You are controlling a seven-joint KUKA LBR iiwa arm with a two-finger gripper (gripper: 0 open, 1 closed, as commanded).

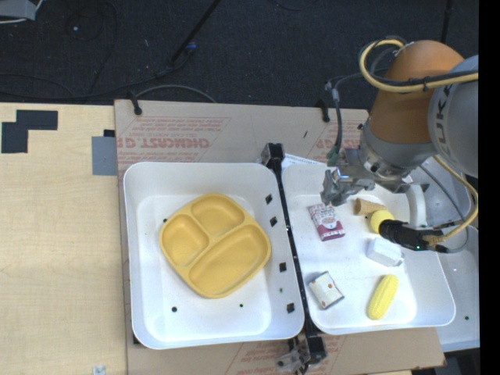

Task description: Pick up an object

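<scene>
In the right bin [437, 307] lie a small pink and maroon packet [327, 222], a little tan box [326, 289], a yellow corn cob [382, 296], a white block [384, 251] and a beige piece [364, 205]. My gripper [337, 191] hangs over the far left part of this bin, just above and behind the packet. Nothing is visibly held in it.
The left bin [148, 303] holds a yellow divided plate [216, 244]. A black divider [285, 241] runs between the two bins. The arm's grey body and orange band [414, 92] loom over the right bin's far right corner.
</scene>
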